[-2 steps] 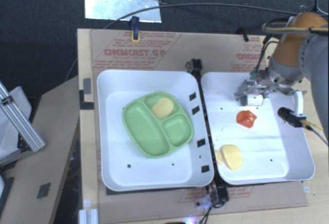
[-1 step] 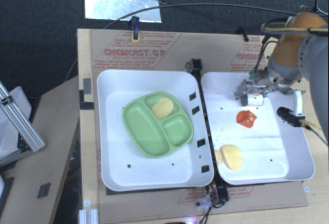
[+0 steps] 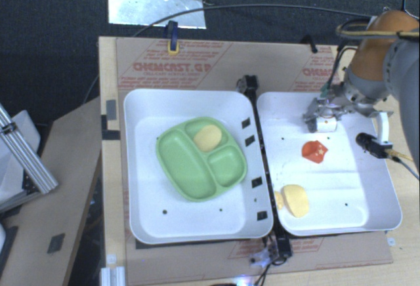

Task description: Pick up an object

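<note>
A single fixed camera looks down at a slant from above the table [image 3: 216, 58], set back far enough to take in both white bins whole. The left bin [image 3: 141, 147] sits near the middle of the frame and the right bin [image 3: 374, 193] toward the right side. The arm [image 3: 387, 48] enters from the right. Dark floor fills the top.
</note>
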You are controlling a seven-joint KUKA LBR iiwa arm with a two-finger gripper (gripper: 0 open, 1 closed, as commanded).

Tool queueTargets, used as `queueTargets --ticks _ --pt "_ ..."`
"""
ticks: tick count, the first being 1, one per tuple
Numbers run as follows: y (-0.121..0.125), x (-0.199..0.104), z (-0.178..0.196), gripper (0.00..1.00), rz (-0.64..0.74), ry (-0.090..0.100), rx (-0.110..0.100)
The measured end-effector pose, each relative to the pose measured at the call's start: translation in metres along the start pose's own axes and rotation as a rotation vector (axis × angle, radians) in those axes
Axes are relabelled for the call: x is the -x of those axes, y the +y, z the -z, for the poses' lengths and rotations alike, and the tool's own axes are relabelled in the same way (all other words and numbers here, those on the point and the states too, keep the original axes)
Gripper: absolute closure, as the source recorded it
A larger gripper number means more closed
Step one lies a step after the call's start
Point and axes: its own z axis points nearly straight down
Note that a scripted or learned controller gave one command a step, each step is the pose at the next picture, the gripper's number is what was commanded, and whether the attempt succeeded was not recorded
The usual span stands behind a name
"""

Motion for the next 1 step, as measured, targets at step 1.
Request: queueTargets --ticks 1 --pt "0.0028 -0.0073 0.0598 1.00 -0.002 0.002 -0.006"
